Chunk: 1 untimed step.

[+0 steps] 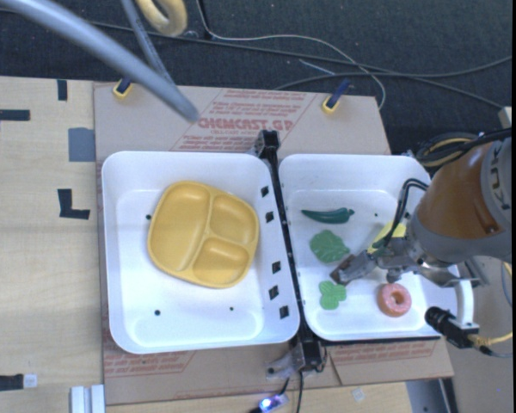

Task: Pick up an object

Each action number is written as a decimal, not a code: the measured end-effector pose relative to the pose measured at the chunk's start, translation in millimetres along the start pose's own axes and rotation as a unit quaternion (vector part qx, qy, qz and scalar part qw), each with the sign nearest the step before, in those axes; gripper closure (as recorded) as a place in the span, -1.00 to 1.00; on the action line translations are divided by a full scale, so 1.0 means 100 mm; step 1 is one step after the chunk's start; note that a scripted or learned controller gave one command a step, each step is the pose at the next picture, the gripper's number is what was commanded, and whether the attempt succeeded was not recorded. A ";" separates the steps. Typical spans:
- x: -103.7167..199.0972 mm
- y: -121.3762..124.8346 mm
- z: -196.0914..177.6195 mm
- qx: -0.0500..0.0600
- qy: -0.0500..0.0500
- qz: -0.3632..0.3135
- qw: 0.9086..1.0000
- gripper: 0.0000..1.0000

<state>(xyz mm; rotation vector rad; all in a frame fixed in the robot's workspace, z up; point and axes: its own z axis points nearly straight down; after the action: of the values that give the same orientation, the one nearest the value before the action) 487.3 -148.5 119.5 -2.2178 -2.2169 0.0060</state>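
Note:
The right bin (361,169) holds a dark green chili pepper (328,215), a green leafy piece (328,246), a small green piece (332,295) and a pink ring-shaped doughnut (395,300). My gripper (339,274) reaches in from the right and hangs low over this bin. Its tip sits between the leafy piece and the small green piece, left of the doughnut. I see nothing held in it.
A yellow divided plate (204,233) lies in the left bin (125,256). A black divider (279,231) runs between the bins. The grey and orange arm (460,205) covers the right bin's right side. Cables and a grey pole cross the top.

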 end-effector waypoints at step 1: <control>0.01 0.01 0.35 -0.003 0.000 0.000 1.000 -1.00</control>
<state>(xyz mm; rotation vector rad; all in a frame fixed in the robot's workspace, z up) 488.0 -147.8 84.8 -2.2212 -2.2202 -0.0013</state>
